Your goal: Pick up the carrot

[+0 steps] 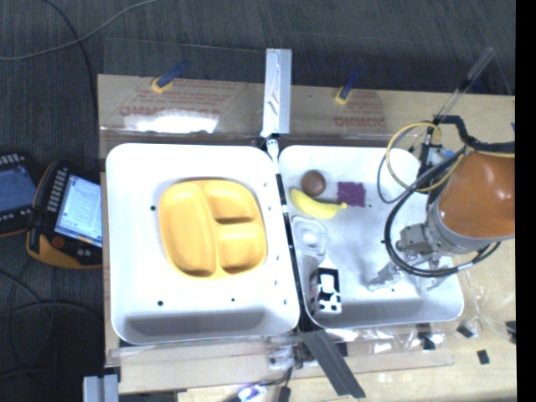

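Observation:
My gripper is low over the right bin's front right part, below the orange band of the arm. Its two metal fingers stand apart, open, and between them I see only white bin floor. The arm and its cables cover the right side of this bin and hide whatever lies beneath. I cannot make out an orange carrot shape among the objects in the uncovered part of the bin.
In the right bin lie a brown round fruit, a banana, a purple block, a clear cup and a black-and-white object. The left bin holds a yellow divided plate.

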### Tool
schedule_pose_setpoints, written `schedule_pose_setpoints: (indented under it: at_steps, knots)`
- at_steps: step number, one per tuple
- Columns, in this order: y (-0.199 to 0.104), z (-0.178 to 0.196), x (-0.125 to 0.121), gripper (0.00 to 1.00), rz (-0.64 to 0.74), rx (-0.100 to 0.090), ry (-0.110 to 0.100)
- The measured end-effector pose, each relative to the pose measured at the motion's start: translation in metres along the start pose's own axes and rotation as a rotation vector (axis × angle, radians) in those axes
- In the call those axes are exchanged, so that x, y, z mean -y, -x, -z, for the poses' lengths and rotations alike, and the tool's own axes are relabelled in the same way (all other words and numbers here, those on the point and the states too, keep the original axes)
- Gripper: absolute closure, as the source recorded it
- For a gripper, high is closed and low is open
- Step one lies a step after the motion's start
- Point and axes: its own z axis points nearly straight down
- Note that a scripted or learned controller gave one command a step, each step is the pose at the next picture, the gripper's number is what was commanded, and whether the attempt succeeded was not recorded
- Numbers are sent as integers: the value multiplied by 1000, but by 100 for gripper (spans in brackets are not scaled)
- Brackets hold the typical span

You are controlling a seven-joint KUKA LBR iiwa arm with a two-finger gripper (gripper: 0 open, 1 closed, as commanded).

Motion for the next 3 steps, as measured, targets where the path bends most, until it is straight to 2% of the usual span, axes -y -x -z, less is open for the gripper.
schedule_pose_setpoints:
  at_steps: [1,2,3]
  knots:
    - [38,-2,-13,0,421,-27,-11]
    - [31,-2,-16,0,822,-21,-5]
    - [4,20,26,0,1220,-12,7]
